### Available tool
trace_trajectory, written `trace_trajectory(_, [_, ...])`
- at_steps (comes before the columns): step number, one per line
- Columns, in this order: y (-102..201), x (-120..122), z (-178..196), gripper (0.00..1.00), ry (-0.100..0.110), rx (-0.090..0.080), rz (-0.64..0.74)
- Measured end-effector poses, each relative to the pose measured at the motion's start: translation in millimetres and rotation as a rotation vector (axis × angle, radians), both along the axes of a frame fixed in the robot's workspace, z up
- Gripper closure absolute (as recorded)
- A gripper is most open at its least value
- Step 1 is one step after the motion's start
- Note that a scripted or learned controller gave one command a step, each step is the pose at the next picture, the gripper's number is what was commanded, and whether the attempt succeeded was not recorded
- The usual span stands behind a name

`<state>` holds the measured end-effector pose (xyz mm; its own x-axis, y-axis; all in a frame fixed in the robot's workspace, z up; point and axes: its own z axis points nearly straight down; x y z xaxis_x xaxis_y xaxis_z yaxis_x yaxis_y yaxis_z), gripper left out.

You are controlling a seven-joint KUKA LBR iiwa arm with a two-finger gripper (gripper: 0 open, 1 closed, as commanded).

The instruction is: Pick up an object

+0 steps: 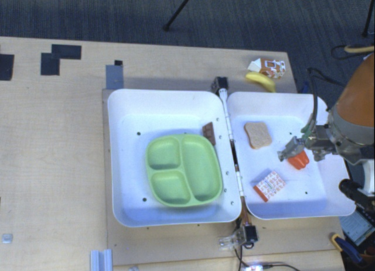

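Green divided plate [184,170] and a brown piece [208,130] lie in the left bin [126,109]. The right bin [275,101] holds bread slice [257,134], patterned box [269,185] and orange block [299,160], directly beneath the end effector [291,148]; grip state unclear. A banana [261,80] rests on the surface [53,158] beyond.

Your right white bin [275,103]: open floor along the upper edge and lower right. Tan bread slice [257,134], orange block [299,160] and red-white carton [269,185] crowd its middle. Green divided plastic tray [184,170] blocks most of the left white bin [126,147].

Glossy white plastic bins [126,147] on a matt, pale wooden bench [53,164].
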<state>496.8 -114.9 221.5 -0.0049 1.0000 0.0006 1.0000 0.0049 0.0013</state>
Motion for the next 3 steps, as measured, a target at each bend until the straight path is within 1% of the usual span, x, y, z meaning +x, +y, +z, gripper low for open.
trace_trajectory(1, [-5.3, -7.6, -130.5, 0.00, -0.001, 0.000, -0.003])
trace_trajectory(2, [-4.9, -6.3, -119.8, 1.00, -0.004, 0.000, -0.002])
trace_trajectory(3, [-91.5, -9.9, -107.7, 1.00, -0.001, -0.002, -0.005])
